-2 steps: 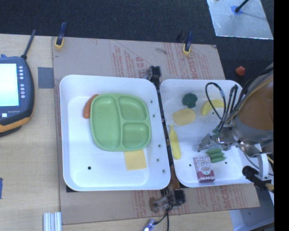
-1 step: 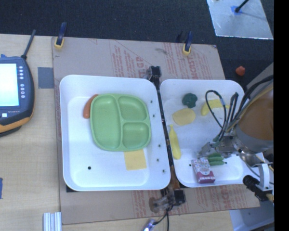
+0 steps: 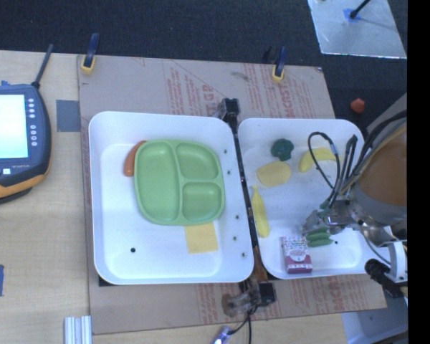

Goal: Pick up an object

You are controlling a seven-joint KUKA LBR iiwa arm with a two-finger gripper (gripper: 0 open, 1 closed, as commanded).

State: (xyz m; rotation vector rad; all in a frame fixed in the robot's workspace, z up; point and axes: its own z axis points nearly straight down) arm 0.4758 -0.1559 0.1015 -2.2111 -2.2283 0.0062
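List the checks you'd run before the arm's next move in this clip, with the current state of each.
1. Gripper is over the right bin: ok.
2. A target lies at the gripper: ok, a green object sits right under it.
3. Green object held between the fingers: cannot tell.
4. Neighbours stand clear of the gripper: not ok, the red-and-white packet lies close beside it.
5. Cables clear of the bin's objects: cannot tell, they loop over the yellow piece.
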